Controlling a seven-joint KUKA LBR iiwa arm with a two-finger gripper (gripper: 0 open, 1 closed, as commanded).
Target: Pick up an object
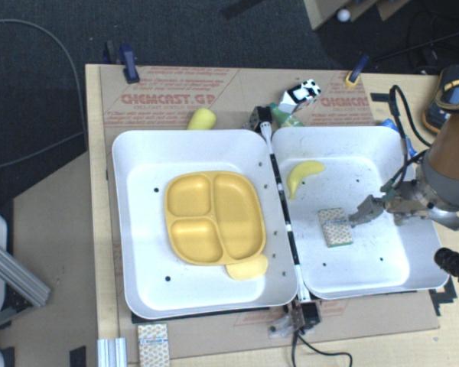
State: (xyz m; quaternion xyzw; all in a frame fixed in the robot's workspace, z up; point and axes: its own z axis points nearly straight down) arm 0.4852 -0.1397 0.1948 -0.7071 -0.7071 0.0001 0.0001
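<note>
In the right bin [382, 270] a yellow banana [302, 174] lies near the far left corner. A small speckled green-and-white pad [336, 227] lies flat in the middle of that bin. My gripper [359, 214] reaches in from the right, low over the bin floor. Its tip is just right of the pad's upper right corner, and I see nothing held in it. The left bin [138, 228] holds a yellow divided plate [214, 216], with a pale yellow flat piece [247, 267] poking out beneath its near edge.
A yellow rounded object [202, 118] sits on the cardboard behind the left bin. A black-and-white item [301, 94] stands behind the divider. Blue clamps [128, 63] hold the board's back edge. A cable [402, 113] runs over the right bin's far corner.
</note>
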